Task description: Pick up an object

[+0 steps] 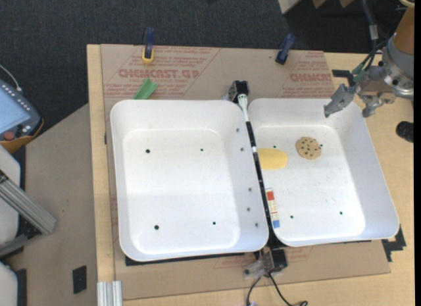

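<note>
Even, fairly bright overhead light; the left bin (pixel 177 173) reads brightest white across its far half, with a soft grey shade over the near half; no hard glare; faint shadows under the rims; the dark floor beyond that bin is grainy; focus soft, edges slightly blurred.

Left bin (pixel 131 166): white, black dots. Right bin (pixel 342 193): white. Cookie (pixel 308 147), 12 o'clock area of right bin: tan, dark speckles. Yellow object (pixel 272 159), 9 o'clock of cookie: plain yellow. Cardboard base (pixel 197 68): brown, red lettering. Clamp (pixel 148 45): blue and yellow.
</note>
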Robot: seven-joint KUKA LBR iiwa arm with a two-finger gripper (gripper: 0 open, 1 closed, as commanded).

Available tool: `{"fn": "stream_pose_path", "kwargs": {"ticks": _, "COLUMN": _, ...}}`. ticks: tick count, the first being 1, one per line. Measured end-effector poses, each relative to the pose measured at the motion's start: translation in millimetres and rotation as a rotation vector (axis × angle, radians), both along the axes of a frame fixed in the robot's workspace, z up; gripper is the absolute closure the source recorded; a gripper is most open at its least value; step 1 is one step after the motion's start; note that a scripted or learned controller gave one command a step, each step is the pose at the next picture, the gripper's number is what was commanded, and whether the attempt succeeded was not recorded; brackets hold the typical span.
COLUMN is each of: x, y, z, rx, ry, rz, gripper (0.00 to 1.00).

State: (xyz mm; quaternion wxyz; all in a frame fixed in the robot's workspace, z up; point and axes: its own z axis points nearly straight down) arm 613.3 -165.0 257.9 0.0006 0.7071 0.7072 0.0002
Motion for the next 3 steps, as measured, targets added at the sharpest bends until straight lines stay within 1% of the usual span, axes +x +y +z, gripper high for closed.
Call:
{"fn": "stream_pose_path", "kwargs": {"ticks": 1, "x": 44, "y": -46, "z": 121, "rx": -0.008, "ry": -0.016, "rz": 0.000, "gripper": 0.00}}
{"fn": "stream_pose_path", "kwargs": {"ticks": 2, "x": -16, "y": -35, "z": 256, "rx": -0.006, "ry": -0.017, "rz": 0.000, "gripper": 0.00}}
{"fn": "stream_pose_path", "kwargs": {"ticks": 3, "x": -57, "y": -61, "z": 281, "rx": -0.005, "ry": -0.007, "rz": -0.004, "gripper": 0.00}}
